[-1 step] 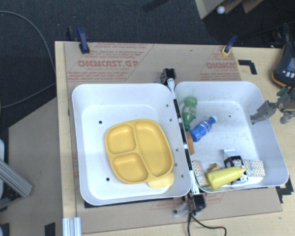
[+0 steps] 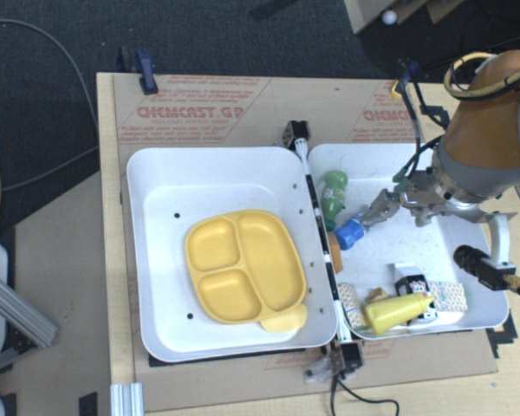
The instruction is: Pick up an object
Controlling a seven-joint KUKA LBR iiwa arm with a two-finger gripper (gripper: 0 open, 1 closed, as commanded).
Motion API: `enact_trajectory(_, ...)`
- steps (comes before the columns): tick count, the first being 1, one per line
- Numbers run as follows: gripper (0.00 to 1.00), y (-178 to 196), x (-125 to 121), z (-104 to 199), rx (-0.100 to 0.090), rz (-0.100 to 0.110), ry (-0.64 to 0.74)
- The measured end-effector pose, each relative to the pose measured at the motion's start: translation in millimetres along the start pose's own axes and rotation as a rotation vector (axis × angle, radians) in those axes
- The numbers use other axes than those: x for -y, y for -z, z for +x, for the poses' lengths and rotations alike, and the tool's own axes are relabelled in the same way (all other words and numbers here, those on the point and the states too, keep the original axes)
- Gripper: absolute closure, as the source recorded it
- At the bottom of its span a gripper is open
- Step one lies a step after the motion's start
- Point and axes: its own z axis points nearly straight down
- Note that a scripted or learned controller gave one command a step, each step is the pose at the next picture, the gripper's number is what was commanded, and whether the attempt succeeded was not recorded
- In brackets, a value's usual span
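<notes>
while arm is hanging over the right bin (image 2: pixel 468 315), pincer (image 2: pixel 374 212) is pointing left w/ fingers parted, gripping nothing. blue object (image 2: pixel 349 233) is lying just below-left of tips, green bottle (image 2: pixel 334 193) lying close alongside.

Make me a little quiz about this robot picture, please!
1. True or false: the yellow tray lies in the left bin.
2. Which thing lies nearest the gripper? A) green bottle B) blue thing C) yellow bottle
3. Fill in: the yellow tray has ___ compartments.

Key: 1 true; 2 B; 3 three
</notes>
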Motion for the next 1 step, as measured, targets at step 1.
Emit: enact_trajectory(1,0.00,-20.3,-32.4,37.0,0.001,-0.003,0.000)
